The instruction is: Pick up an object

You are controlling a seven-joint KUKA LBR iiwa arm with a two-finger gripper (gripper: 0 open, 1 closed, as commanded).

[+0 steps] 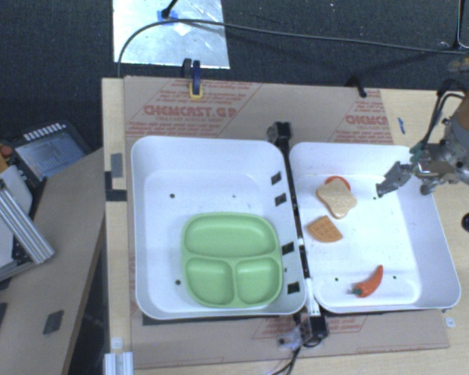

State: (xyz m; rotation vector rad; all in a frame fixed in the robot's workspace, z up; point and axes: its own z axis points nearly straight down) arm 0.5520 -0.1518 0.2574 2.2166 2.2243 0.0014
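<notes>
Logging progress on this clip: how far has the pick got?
Nothing looks picked yet. The bread slice, waffle piece and red pepper all lie on the floor of the right bin. The gripper hangs over that bin's upper right, apart from the food. Reaching, grasping and lifting are all left.

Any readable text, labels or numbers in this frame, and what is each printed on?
"CHEMCAST GP", approximately, red print on the brown sheet behind the left bin; last letters blurred.
Same red print, partly covered, behind the right bin: unreadable.
Device at left: display too small to read.
</notes>
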